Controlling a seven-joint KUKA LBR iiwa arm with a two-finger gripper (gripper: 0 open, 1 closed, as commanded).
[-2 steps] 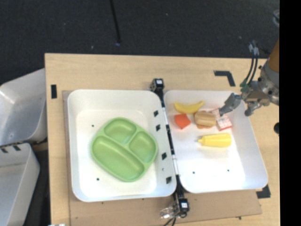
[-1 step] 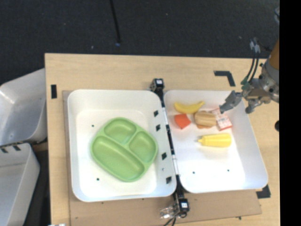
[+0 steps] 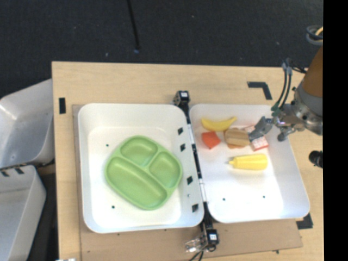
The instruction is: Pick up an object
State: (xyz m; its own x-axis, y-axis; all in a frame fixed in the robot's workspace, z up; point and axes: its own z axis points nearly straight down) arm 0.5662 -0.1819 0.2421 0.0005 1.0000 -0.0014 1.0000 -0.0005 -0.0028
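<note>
The right bin (image 3: pixel 283 200) holds a yellow banana (image 3: pixel 218 123), a small orange-red block (image 3: pixel 211 140), a brown bread-like piece (image 3: pixel 237 138), a yellow bottle-shaped object (image 3: pixel 249 162) and a small red-and-white packet (image 3: pixel 260 142). My gripper (image 3: pixel 271 130) hangs over the bin's upper right part, just right of the brown piece and above the packet. Its two grey fingers stand apart, open, with nothing between them. The left finger (image 3: pixel 260 128) partly covers the packet's top edge.
The left bin (image 3: pixel 87 200) holds a green divided plate (image 3: pixel 143 171). A black-clipped divider (image 3: pixel 193 162) runs between the bins. The arm's cables (image 3: pixel 284 88) hang at the right edge. Bare bin floor lies below the yellow object.
</note>
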